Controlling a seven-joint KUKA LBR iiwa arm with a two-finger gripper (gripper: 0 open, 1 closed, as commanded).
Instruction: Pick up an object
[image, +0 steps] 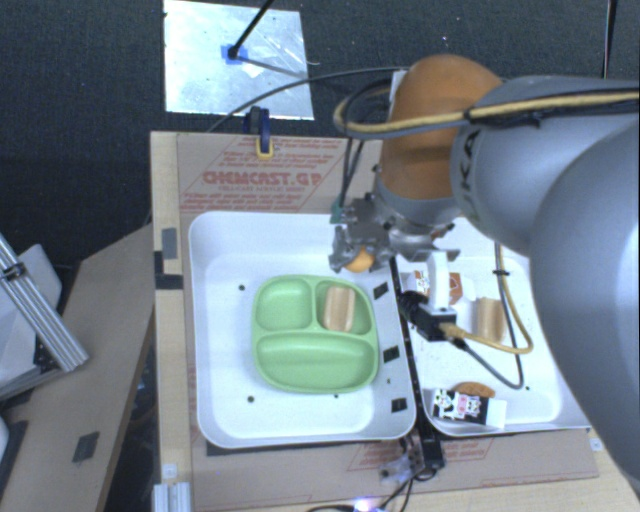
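The tool (356, 252) hangs over the back edge of the left bin (215, 300), closed on a small orange object (359, 261). Just below sits a green divided plate (315, 335) holding a tan block (339, 308). The right bin (540, 400) holds a black-and-white carton (466, 407)

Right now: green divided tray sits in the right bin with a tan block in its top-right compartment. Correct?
Not quite. The camera view shows the green divided tray in the left bin, not the right one. The rest holds: a tan block lies in its top-right compartment.
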